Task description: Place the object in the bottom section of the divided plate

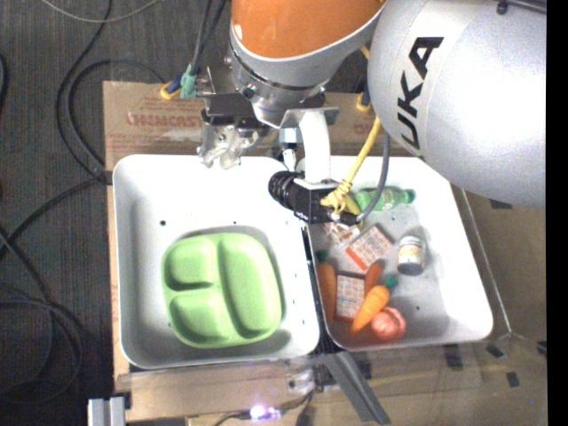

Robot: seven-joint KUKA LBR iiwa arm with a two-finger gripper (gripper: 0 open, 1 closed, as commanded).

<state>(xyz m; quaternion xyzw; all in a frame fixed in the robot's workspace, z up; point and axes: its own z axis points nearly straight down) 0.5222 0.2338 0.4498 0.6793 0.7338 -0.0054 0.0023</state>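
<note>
A light green divided plate (223,287) lies in the left bin (142,193), toward its front. It has one long section on the right and two smaller ones on the left, all bare. My gripper (222,153) hangs over the back rim of the left bin, up and behind the plate, well apart from it. I see no object under it. The loose objects lie in the right bin (466,282): two carrots (373,304), a pink round thing (388,324), a small can (410,254) and a green bottle (383,200).
Printed packets (366,248) lie among the right bin's objects. The arm's grey and orange body covers the top of the view, and a black fitting with a yellow cable (359,171) hangs over the divider between the bins. A cardboard sheet (151,118) lies behind the left bin.
</note>
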